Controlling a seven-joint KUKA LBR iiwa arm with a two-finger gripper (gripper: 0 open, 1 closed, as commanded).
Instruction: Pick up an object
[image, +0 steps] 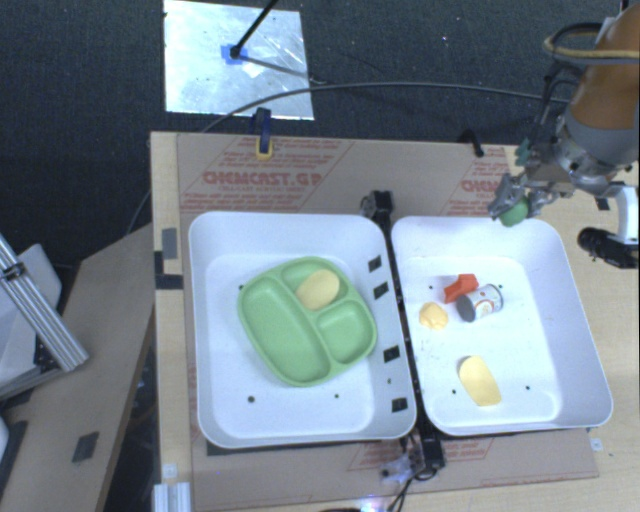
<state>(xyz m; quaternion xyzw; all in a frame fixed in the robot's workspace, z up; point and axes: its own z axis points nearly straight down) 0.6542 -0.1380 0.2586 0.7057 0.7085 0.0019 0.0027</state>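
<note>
My gripper (517, 203) hangs over the far edge of the right bin (570, 300), at the upper right of the camera view. A small green round object (514, 212) sits between its fingertips, lifted off the bin floor. Inside the right bin lie an orange block (459, 287), a small grey-and-white can (482, 302) on its side, a small yellow lump (432, 316) and a yellow oval piece (479, 380). In the left bin (215, 300) rests a green divided plate (290, 340) with a yellow rounded object (319, 289) in its far compartment.
The two bins stand side by side on a cardboard sheet (300, 170), joined by a black-clipped seam (392, 300). A blue-and-yellow clamp (263, 133) sits at the board's far edge. A cable (420, 88) arcs across the back. A metal rail (35, 305) is at the left.
</note>
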